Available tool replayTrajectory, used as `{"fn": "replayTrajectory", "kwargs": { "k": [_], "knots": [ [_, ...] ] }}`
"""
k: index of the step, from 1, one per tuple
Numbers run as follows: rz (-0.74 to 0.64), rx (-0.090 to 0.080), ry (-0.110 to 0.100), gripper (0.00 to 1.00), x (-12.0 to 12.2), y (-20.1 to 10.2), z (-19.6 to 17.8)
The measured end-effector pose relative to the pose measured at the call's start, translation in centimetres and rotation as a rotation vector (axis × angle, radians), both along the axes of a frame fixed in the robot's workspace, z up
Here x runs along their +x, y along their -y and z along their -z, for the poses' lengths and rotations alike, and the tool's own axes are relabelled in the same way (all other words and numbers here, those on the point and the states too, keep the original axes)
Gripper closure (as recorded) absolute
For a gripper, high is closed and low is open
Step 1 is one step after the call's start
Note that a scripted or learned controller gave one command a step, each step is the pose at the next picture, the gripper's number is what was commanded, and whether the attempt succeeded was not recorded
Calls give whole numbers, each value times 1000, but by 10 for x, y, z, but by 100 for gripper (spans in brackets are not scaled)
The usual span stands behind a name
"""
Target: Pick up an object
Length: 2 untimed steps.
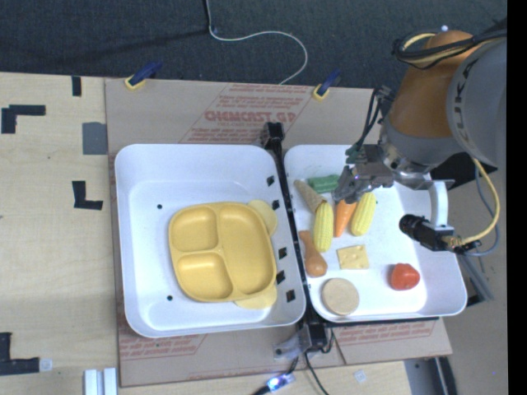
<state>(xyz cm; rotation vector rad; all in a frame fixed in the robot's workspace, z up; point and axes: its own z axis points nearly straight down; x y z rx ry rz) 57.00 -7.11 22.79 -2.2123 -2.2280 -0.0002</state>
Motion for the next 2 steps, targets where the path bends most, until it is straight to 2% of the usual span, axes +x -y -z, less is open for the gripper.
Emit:
{"fn": "replayTrajectory", "kwargs": {
  "k": [2],
  "knots": [
    [-1,1,0,100,28,-110,13]
  ]
}}
